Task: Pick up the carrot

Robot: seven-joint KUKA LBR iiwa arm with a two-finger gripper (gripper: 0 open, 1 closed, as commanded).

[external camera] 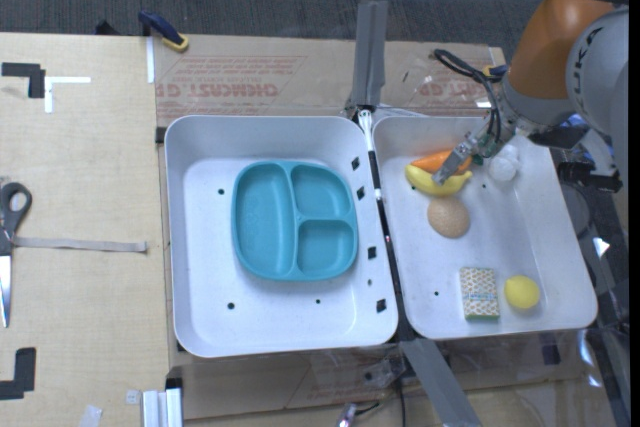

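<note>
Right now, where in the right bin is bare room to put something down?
Bare floor lies left of the green-and-white box, below the tan egg. Crowded at the top: orange carrot, yellow banana and claw.

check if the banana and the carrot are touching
Touching. In the camera view the banana lies right against the carrot, its upper edge overlapping the carrot with no white bin floor between them.
</note>
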